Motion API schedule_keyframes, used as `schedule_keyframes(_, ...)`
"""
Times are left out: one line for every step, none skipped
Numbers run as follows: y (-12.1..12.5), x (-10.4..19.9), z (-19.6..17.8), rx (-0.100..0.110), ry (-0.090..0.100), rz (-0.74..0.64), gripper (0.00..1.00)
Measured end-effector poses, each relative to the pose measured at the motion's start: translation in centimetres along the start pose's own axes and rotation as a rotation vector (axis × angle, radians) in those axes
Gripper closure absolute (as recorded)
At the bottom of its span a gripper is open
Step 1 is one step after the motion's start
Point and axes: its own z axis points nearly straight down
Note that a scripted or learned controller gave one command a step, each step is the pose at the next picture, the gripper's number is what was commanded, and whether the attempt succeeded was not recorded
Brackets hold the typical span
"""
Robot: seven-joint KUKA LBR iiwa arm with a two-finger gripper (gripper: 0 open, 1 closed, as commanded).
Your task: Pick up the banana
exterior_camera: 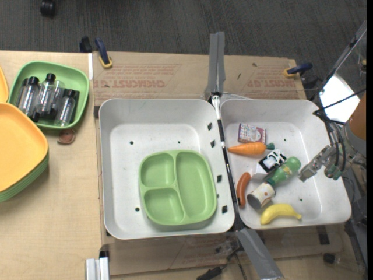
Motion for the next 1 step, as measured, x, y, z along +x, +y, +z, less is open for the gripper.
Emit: schedule_keyframes(-3.73,-4.41,-2.34,-0.002,-0.003,-0.345,1.00)
